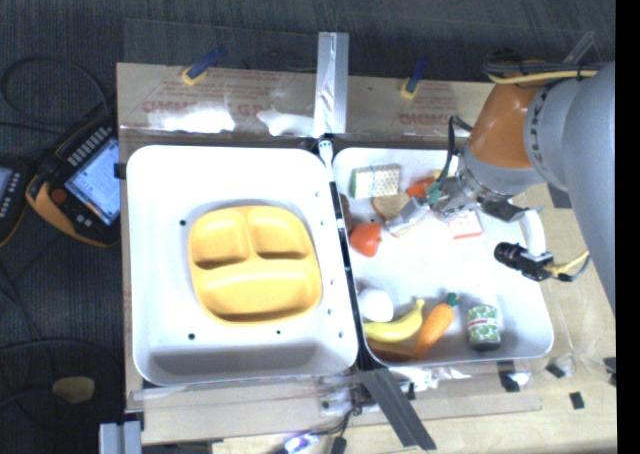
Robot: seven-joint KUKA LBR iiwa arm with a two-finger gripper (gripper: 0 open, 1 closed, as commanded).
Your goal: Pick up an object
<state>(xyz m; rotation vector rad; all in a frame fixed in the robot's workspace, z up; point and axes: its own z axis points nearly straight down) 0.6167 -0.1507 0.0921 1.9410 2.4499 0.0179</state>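
My gripper (428, 204) reaches in from the right and sits low over the upper part of the right bin (520, 297). Beside it lie a small orange piece (419, 187), a brown chunk (390, 206) and a green-and-white block (375, 181). A red tomato (366, 237) rests just left of and below the gripper. A red-and-white card (466, 227) lies under the wrist. Along the bin's front are a white egg (376, 303), a banana (392, 328), a carrot (436, 323) and a green can (483, 325).
The left bin (160, 182) holds a yellow divided tray (255, 260). A black cable fitting (520, 257) hangs off the arm over the right bin's right side. A handheld pendant (85, 187) lies off the bench at the left.
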